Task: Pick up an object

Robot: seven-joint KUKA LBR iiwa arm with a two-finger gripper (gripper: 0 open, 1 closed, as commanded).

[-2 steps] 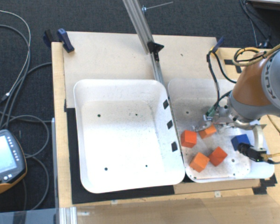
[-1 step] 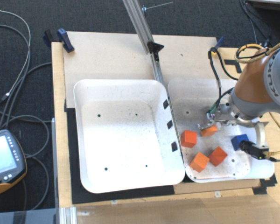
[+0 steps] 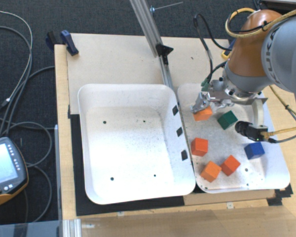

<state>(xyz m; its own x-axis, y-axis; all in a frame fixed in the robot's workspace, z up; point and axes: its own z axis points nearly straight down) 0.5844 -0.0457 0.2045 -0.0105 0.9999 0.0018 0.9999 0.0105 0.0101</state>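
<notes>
Hovering metal hand [image 3: 203,105] touches a matte orange cube [image 3: 203,114].

Robotics lab: teach pendant [image 3: 5,169], loose floor cables [image 3: 19,90], test bench [image 3: 113,58].

Two bins sat side by side on the worktop [image 3: 113,58]. The right bin [image 3: 271,177] held six blocks. The gripper [image 3: 203,106] was over the rearmost block [image 3: 203,114]. A clamp [image 3: 69,42] lay at the worktop's rear-left corner.

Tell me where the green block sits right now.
The small green cube-shaped block lies in the right-hand white bin, toward its far end, just right of the claw and above the blue block.
</notes>
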